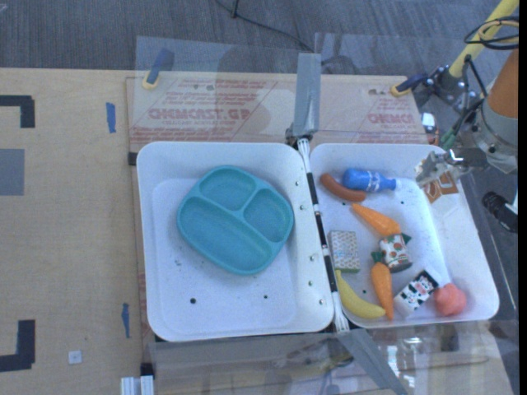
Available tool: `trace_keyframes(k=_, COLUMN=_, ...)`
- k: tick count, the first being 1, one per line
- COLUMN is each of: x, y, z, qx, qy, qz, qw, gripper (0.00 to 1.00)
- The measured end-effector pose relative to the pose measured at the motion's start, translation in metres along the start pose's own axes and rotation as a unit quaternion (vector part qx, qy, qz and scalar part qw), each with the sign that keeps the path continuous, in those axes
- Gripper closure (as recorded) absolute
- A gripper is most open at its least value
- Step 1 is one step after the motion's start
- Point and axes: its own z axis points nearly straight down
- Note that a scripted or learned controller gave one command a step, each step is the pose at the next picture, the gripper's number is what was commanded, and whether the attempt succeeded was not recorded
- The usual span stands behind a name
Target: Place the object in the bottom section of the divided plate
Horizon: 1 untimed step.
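Observation:
A teal divided plate (236, 218) lies in the left bin (165, 303), with one long section toward the lower left and two smaller ones toward the upper right. Toy food fills the right bin (461, 237): a brown sausage (342, 188), a blue bottle (368, 179), two orange carrots (377, 220) (381, 285), a yellow banana (358, 299), a green-speckled square piece (344, 249), a small strawberry carton (395, 253), a black-and-white carton (416, 291) and a pink peach (450, 299). My gripper (435, 171) hovers over the right bin's upper right corner, apart from the toys.
A grey divider strip (306, 97) and a clear sheet with red print (214, 105) lie behind the bins. Cables and a yellow-clad hose (486, 31) hang at the upper right near the arm. Bare wooden benchtop (66, 220) extends to the left.

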Motion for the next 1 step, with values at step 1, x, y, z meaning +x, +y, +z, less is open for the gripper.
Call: trace_keyframes(k=1, x=0.0704, y=-0.0557, z=-0.0329, qx=0.001, qy=0.001, qz=-0.044, qw=0.9990, gripper=1.00)
